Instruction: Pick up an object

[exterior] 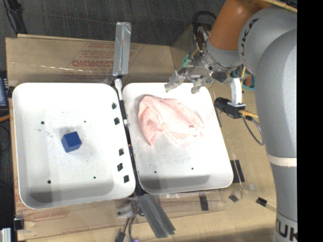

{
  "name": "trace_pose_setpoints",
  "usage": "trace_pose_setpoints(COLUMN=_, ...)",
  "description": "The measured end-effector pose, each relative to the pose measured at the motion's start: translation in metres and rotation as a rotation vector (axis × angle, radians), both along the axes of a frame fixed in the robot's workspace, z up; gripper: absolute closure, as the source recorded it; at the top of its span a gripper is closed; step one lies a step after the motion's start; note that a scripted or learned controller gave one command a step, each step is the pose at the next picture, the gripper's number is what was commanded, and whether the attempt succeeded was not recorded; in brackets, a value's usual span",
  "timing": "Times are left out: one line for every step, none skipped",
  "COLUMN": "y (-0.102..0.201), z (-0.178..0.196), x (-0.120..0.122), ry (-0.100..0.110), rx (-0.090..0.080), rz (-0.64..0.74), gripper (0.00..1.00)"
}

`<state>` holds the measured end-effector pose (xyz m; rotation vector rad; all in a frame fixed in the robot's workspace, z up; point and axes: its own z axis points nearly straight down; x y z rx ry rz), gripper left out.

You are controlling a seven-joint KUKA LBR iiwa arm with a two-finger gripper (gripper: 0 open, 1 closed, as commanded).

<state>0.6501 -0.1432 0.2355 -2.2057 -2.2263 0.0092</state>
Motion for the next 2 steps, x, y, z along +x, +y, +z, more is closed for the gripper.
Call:
trace_pose_setpoints(y=0.024, z=-0.137, x=-0.017, ry=-0.003, rx=0.000, rz=0.066, gripper=0.00)
trace_pose_setpoints(y=-0.019, z=-0.143, x=-0.005, ry=-0.009, rx=0.001, rz=0.179, gripper=0.00)
